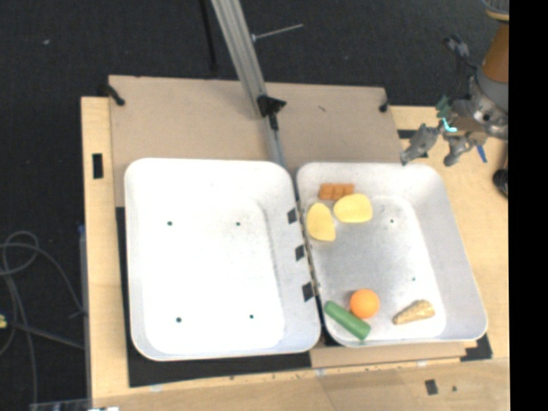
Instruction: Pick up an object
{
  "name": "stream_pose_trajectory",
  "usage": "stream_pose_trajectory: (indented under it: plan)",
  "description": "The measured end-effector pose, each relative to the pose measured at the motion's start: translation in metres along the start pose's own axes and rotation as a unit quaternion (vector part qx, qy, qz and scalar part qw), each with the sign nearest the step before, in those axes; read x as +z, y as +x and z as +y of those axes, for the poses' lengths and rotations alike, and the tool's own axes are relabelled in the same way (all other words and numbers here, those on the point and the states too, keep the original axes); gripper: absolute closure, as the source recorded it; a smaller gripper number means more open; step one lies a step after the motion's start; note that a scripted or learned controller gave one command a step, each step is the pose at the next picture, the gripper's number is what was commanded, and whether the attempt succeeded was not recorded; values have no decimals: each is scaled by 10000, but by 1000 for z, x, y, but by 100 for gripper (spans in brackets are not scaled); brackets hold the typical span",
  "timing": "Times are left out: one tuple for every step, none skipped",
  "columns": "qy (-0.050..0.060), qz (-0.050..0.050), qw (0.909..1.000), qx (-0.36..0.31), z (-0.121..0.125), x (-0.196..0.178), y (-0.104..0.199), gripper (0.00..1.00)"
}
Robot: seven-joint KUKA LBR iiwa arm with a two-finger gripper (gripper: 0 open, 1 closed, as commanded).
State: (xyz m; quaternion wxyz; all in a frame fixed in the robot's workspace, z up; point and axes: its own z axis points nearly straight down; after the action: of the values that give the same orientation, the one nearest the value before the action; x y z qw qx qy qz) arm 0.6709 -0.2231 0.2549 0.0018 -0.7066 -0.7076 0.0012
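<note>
gripper [437,146] open above right bin [445,229] far corner, orange ball [365,303] near front

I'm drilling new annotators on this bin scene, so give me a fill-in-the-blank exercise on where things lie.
1. All the objects lie in the ____ bin.
2. The orange ball sits just right of the ____ cylinder.
3. Two ____ pieces lie side by side below the small orange block.
4. The gripper is above the right bin's ____ corner.

Missing words: right; green; yellow; far right
</note>
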Motion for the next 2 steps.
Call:
stream_pose_trajectory:
  plan:
    - [-19, -22, 10000, -16, 1, -4, -1, 0]
    - [0, -10, 10000, -19, 0, 59, 0, 0]
